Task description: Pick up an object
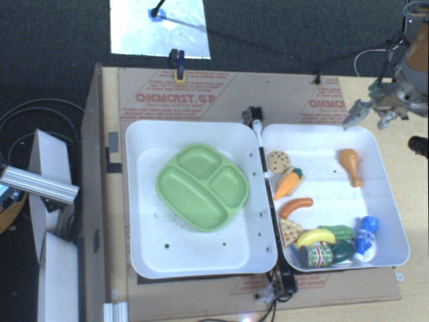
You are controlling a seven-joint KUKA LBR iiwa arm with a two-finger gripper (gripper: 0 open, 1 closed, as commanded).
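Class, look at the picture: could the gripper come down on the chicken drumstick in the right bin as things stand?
Probably yes. The drumstick lies alone in the right bin, apart from the other toys, with nothing over it, and the gripper hovers above that bin's far corner.

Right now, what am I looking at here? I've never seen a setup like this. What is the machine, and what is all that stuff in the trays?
One camera looks down at a slant on a bench. The machine at the right edge is a robot arm; its pincer hangs open above the far corner of the right bin, holding nothing. That bin holds toy food: a drumstick, carrot, cookie, sausage, banana, a can and a blue bottle. The left bin holds a green plate with three sections. The arm's job is to pick something up.
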